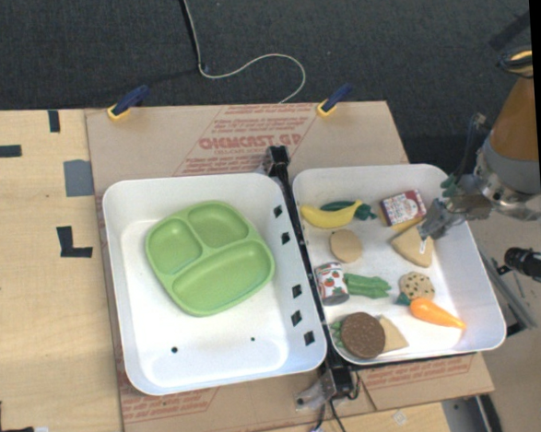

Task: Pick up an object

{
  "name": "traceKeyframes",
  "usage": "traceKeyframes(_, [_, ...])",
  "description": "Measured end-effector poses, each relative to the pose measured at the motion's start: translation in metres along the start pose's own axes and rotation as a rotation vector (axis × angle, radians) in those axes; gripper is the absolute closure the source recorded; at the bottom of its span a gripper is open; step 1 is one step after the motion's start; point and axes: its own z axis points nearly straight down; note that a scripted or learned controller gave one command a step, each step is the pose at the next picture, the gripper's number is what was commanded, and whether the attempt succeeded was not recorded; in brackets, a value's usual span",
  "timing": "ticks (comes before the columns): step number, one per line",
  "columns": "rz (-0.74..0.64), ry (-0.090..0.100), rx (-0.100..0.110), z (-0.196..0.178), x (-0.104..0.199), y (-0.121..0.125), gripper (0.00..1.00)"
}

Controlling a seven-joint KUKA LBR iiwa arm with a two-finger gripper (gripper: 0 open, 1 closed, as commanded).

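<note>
gripper (435, 224) right over the cheese wedge (413, 246), touching its top edge, jaw state honestly unclear

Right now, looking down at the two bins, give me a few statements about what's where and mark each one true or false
1. The green divided plate lies in the left bin. True.
2. The banana sits in the left bin. False: it lies in the right bin, near its far edge.
3. The carrot lies near the right bin's near right corner. True.
4. The gripper hovers over the green plate. False: it is over the right bin, beside the wedge of cheese.
5. The round cookie rests on the green plate. False: it lies in the right bin, just above the carrot.
</note>
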Motion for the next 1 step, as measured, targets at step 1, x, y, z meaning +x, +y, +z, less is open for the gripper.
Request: traceKeyframes(1, [-0.003, 0.002, 0.000, -0.0132, 0.0633, -0.0034, 1.00])
